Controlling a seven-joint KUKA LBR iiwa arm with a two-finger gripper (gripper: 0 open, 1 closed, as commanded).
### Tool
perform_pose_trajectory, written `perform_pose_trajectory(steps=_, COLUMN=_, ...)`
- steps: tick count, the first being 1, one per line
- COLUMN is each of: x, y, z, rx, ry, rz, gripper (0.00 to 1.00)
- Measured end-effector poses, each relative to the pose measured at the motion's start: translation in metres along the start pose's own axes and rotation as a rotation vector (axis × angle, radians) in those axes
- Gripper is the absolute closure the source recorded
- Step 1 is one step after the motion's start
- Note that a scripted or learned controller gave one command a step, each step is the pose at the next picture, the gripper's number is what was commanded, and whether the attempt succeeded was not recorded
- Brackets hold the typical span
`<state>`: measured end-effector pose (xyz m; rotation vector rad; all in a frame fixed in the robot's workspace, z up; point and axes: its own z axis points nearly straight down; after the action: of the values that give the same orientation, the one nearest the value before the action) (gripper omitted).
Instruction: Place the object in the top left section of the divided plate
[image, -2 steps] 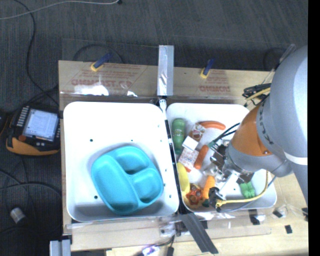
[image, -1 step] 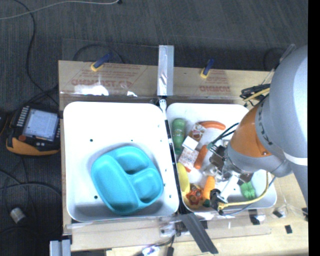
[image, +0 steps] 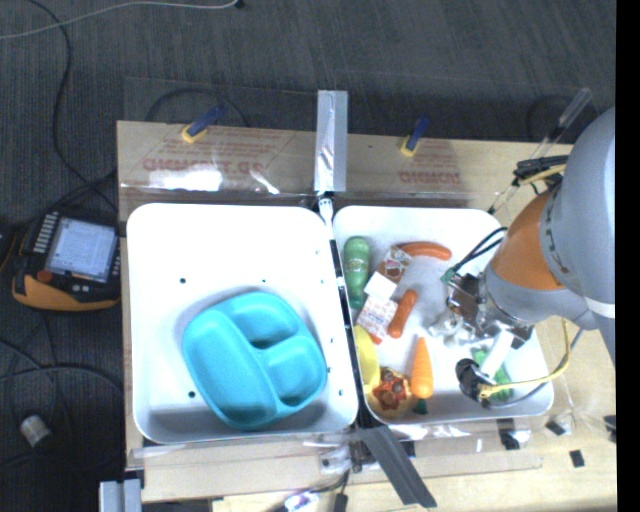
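Gripper low in right bin, plate unloaded

Camera view: Arm (image: 560, 240) is seen reaching in from the right, its orange band above the wrist over the right bin (image: 520, 225). The gripper (image: 478, 345) is positioned low over the bin's right half, near a green and white item (image: 497, 372) at the bin's lower right corner. Whether the fingers are apart or together cannot be told; they are masked by the wrist hardware and cables.

Toy food is clustered along the right bin's left side: a green cucumber (image: 356, 257), a sausage (image: 424, 250), two carrots (image: 402, 312) (image: 421, 368), a white packet (image: 377, 303), a yellow piece (image: 366, 357).

The blue divided plate (image: 252, 357) is recorded lying tilted in the left bin (image: 160, 240); nothing is seen in its sections.
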<state>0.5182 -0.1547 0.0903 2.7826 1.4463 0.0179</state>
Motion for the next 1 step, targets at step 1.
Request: perform_pose_trajectory(steps=1, x=-0.0147, y=-0.0229, z=-0.0014, rx=-0.013, ry=-0.005, rz=-0.37, gripper=1.0)
